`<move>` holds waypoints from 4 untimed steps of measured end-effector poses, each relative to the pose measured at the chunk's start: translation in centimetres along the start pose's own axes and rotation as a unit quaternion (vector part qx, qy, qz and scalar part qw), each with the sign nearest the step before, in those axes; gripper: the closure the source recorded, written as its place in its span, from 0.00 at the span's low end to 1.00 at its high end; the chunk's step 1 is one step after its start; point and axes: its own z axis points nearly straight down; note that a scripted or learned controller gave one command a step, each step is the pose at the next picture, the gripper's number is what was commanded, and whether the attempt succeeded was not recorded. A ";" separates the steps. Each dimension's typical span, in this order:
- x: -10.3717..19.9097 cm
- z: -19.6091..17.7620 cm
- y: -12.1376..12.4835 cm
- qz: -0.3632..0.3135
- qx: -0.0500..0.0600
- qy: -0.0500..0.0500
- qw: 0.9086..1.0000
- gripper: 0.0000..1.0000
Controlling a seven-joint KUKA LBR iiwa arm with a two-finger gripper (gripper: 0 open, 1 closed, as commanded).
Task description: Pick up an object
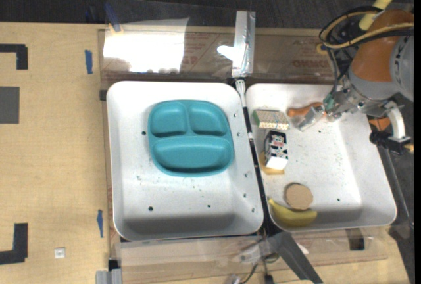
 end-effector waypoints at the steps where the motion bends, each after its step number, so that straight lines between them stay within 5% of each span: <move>1: -2.7 -3.1 1.5 0.026 0.000 0.001 1.000 0.00; 2: -0.7 0.0 -1.9 0.079 -0.001 0.000 0.997 0.00; 3: -1.8 -3.0 1.7 0.070 -0.002 -0.001 0.998 0.00; 4: -0.7 0.0 -0.9 0.105 0.000 0.000 0.994 0.00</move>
